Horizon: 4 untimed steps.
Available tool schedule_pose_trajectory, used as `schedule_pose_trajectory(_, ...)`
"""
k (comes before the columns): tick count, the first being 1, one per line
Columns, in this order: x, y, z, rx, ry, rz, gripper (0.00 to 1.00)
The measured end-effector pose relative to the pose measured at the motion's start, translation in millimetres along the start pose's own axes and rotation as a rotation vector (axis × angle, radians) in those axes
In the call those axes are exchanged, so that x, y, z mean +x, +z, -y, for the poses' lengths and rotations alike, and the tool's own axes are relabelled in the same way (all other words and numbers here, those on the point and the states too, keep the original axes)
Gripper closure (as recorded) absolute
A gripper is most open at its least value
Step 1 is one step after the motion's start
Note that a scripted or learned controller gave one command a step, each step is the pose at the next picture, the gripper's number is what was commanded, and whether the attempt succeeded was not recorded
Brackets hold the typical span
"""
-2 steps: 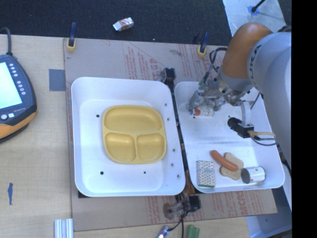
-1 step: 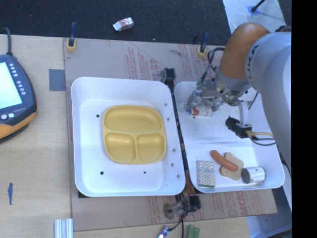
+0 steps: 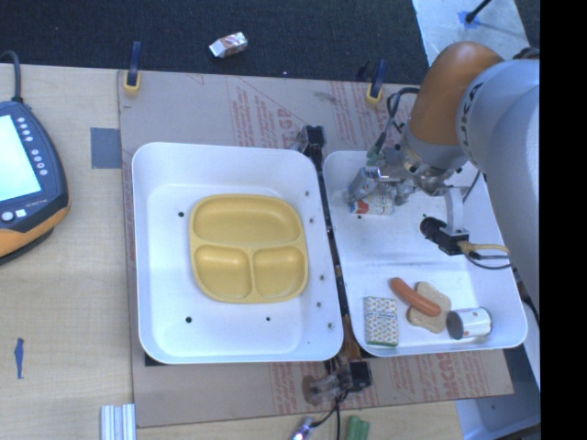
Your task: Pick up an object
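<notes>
My gripper (image 3: 370,194) hangs low over the far left corner of the right bin (image 3: 401,247), under the orange band of the arm. A small red and white bit (image 3: 360,209) shows right at its tip; I cannot tell whether it is held. Along the near side of the right bin lie a toy hot dog (image 3: 417,300) in its tan bun, a small green patterned box (image 3: 381,320) and a white cylinder with a dark end (image 3: 469,323). These three lie well apart from the gripper.
The left bin (image 3: 165,246) holds a yellow divided plate (image 3: 248,247). An orange and grey pendant (image 3: 26,177) rests on the bench at the far left. A crumpled wrapper (image 3: 228,45) lies on the dark floor beyond the bench.
</notes>
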<state>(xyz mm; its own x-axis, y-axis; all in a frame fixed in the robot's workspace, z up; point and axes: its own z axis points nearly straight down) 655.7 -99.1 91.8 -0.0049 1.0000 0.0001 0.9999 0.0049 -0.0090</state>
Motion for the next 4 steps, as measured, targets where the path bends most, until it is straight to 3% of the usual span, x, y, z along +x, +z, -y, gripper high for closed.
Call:
schedule_pose_trajectory(1,7.1,0.0,0.2,0.003,-0.002,0.000,0.00)
schedule_pose_trajectory(2,-4.5,-0.1,-0.1,-0.002,0.001,0.000,0.00)
schedule_pose_trajectory(3,-5.0,-10.4,-0.1,0.000,-0.001,0.000,1.00)
schedule_pose_trajectory(4,44.5,-100.8,26.0,-0.008,0.001,-0.001,1.00)
